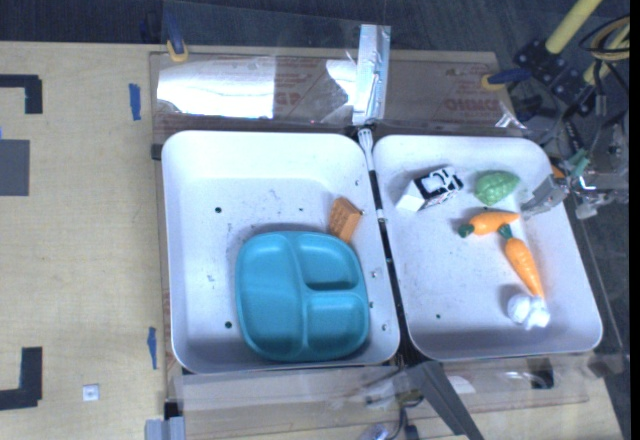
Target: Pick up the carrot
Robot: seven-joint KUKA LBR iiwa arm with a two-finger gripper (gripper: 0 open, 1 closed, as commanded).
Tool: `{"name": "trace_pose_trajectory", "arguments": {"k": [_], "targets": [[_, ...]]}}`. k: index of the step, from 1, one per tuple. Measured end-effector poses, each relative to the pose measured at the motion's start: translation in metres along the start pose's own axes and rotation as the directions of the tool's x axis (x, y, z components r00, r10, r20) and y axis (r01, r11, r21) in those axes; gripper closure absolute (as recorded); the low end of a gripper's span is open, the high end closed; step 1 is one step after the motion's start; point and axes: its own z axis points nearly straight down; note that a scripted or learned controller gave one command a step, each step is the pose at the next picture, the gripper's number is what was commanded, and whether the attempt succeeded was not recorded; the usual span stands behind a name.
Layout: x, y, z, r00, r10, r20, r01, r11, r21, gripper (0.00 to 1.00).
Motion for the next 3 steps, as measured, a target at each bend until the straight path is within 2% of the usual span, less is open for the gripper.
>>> {"name": "trace_pose_trajectory", "arguments": {"k": [1, 2, 3], "targets": [[-0.007, 0.036, 0.103, 1.000, -0.001, -0.003, 0.001, 1.000, 0.005, 0.00], [0.007, -0.010, 0.141, 0.999, 0.033, -0.007, -0.033, 0.999, -0.006, 0.00], [0.004, -0.009, 0.130, 0.999, 0.035, 0.000, -0.035, 0.999, -0.011, 1.00]]}}
